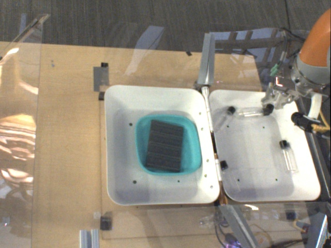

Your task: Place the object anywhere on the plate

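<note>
One dark block (165, 145) on teal plate (194, 149), far from jaws (269, 105).

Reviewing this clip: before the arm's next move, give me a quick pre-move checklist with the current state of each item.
1. Dark ridged block lies on the teal plate: ok.
2. Plate sits inside the left bin, away from its walls: ok.
3. Gripper is over the right bin's upper right corner, well away from the plate: ok.
4. Gripper holding something: cannot tell.
5. Small clear vials in the right bin lie apart from the gripper: ok.
</note>
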Controlling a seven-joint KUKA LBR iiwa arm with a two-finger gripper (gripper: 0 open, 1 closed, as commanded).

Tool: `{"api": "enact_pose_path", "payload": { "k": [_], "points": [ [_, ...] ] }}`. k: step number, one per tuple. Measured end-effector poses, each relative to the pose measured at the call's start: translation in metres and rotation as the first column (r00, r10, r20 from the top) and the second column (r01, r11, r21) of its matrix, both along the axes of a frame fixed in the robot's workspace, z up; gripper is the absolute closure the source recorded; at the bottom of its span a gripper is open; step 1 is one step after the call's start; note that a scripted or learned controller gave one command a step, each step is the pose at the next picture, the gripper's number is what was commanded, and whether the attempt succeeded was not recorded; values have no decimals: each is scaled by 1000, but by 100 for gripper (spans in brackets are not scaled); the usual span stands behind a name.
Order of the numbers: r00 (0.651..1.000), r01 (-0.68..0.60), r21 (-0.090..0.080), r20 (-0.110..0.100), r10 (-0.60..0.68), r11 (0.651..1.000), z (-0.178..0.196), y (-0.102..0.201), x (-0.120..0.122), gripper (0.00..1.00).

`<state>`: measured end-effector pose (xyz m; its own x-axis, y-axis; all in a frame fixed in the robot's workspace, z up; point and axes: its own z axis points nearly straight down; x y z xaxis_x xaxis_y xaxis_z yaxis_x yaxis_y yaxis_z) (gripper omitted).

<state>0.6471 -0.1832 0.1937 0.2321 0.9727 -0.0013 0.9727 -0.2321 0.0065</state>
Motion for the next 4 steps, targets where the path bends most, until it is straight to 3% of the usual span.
{"api": "enact_pose_path", "payload": {
  "k": [1,2,3,4],
  "points": [
    [1000,0,0,0,0,1000,0,0,0,0],
    [995,102,0,5,-102,995,113,-8,-52,0],
    [999,33,-1,7,-33,999,232,-5,-76,0],
    [979,204,0,4,-204,979,243,-16,-105,0]
  ]
}}
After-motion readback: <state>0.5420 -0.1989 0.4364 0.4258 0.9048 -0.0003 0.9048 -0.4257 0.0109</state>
